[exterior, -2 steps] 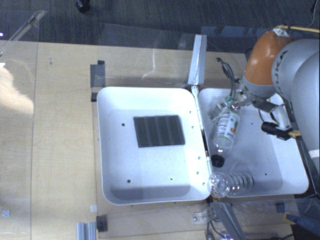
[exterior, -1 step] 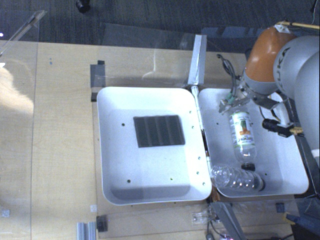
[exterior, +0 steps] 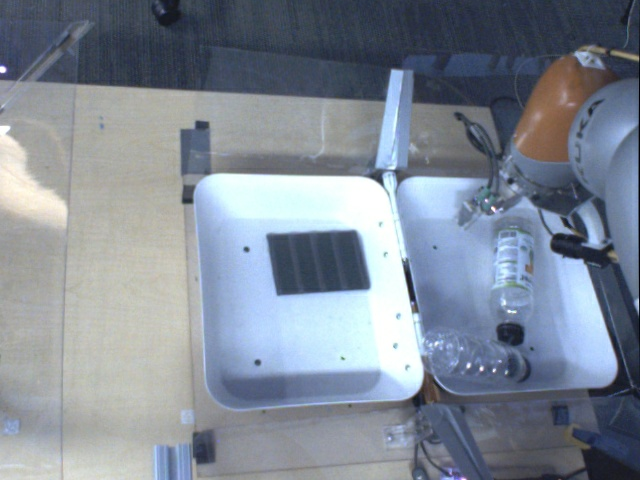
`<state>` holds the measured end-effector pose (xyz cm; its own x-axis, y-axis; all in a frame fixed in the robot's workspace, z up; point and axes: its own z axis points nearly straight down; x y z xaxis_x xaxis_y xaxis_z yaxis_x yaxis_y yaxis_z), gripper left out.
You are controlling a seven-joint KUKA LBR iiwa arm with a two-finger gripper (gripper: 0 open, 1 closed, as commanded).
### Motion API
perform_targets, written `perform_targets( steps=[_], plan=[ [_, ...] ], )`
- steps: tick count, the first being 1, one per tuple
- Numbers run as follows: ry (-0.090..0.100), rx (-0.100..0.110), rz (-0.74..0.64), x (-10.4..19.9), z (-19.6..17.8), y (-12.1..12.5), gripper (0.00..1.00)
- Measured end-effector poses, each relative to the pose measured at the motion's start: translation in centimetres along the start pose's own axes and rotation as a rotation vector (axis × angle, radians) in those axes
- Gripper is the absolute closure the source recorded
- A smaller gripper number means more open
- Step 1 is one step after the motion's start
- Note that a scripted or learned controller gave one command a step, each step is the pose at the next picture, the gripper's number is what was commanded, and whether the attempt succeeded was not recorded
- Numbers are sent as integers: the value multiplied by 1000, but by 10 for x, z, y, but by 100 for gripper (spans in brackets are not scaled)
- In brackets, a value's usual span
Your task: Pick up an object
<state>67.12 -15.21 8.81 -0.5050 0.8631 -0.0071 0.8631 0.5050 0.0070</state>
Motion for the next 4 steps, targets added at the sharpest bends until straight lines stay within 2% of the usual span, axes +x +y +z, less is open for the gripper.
perform_targets(
  steps=[1, 2, 3, 4],
  plan=[
    [28, 15, -5, 8, 0, 1, 0],
    [-1, 0, 58, -14, -1, -79, 0],
    [-5, -8, 56, -14, -15, -76, 100],
    [-1, -2, 16, -45, -6, -25, 100]
  ],
)
